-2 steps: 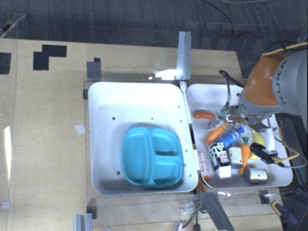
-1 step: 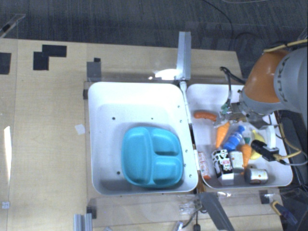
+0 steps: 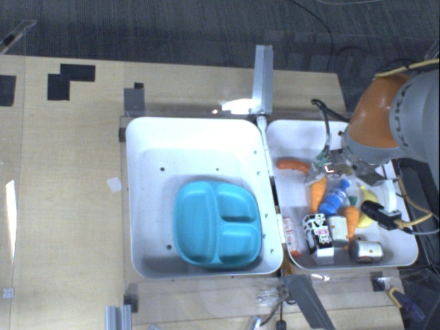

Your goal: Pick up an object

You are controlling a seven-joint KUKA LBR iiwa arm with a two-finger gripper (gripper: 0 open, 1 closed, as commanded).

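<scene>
Where the hand (image 3: 333,165) hovers, blue bottle (image 3: 335,199), seemingly capped

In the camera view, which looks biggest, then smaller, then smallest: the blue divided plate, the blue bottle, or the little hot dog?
1. Blue divided plate, by far the largest.
2. Blue bottle.
3. Hot dog, thinner, though nearly as long as the bottle, so these two look close.

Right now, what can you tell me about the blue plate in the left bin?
The plate is light blue, looks like smooth plastic, and has rounded corners. Raised ridges divide it into three compartments: one long one on the camera view's left and two smaller ones on the right. It lies open side up, turned slightly askew, on the floor of the left bin, toward the near wall. Nothing is seen in its compartments. Its near right corner sits close to the bin's wall; whether they touch cannot be told.
</scene>
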